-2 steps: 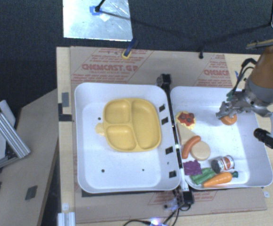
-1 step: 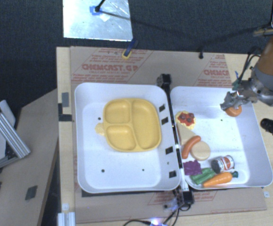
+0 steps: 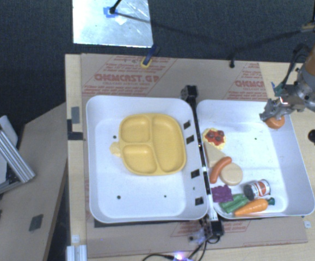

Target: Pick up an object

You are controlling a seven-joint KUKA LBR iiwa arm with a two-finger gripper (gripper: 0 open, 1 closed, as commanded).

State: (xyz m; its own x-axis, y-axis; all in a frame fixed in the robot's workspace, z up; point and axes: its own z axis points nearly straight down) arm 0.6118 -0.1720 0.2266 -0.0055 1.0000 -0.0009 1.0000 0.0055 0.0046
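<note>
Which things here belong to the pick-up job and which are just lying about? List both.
Job in hand:
gripper, over the right bin's far corner
small orange object, right at the gripper
right bin

Lying about:
yellow divided plate in the left bin
pizza slice
sausage
round cracker
purple piece
can
carrot

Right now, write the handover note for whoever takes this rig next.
Gripper: over the right bin's far right corner, at a small orange object; a grip is not confirmed.
Right bin: pizza slice near the divider, then sausage, tan disc, purple piece, can, green piece and carrot along the near side.
Left bin: yellow divided plate.
Done: nothing visibly lifted.
Left: secure one object and raise it.
</note>
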